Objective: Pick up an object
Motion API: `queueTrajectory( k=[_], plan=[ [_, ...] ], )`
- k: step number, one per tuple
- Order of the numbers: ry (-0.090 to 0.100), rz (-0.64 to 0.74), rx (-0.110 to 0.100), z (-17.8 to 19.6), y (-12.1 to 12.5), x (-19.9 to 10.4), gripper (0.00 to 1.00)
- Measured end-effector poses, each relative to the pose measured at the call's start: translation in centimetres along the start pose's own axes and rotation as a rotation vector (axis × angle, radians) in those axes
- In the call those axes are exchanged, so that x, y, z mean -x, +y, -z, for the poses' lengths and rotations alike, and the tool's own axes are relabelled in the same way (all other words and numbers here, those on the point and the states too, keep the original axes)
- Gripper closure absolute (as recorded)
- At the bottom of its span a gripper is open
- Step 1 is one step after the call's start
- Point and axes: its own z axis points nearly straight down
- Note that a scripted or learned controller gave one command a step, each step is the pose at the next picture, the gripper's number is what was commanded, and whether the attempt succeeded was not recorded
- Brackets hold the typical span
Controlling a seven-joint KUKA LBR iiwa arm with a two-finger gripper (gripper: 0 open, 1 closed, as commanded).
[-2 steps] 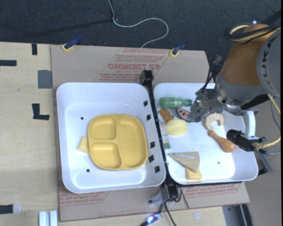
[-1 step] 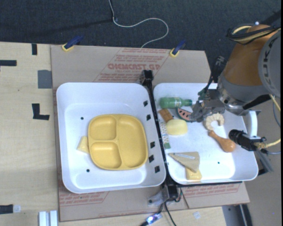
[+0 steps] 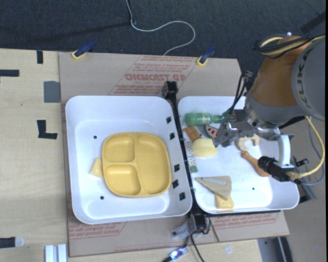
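While the grey arm point(image 3: 295, 86) reaches in from three o'clock, its gripper point(image 3: 224, 135) is seen low over the right bin point(image 3: 273, 201), near that bin's upper left. How far the dark fingers are parted cannot be told, and nothing is clearly seen between them. A pale yellow rounded object point(image 3: 205, 148) lies just beside the fingers at about eight o'clock, apparently not gripped. A green bottle point(image 3: 199, 118) lies at about eleven o'clock from the fingers, against the bin's upper left wall. A brown-handled tool point(image 3: 253, 160) is found at four o'clock, and tan wedge-shaped pieces point(image 3: 218, 187) lie at six o'clock near the front wall. In the left bin point(image 3: 76, 146) a yellow divided plate point(image 3: 136, 164) rests, well apart from the gripper. Both bins sit on a cardboard sheet point(image 3: 153, 75) on the surface.
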Motion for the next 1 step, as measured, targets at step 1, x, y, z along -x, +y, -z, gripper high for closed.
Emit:
queueTrajectory(
  k=[1],
  plan=[
    [0.000, 0.000, 0.003, 0.22, 1.21, 0.87, 1.00]
  ],
)
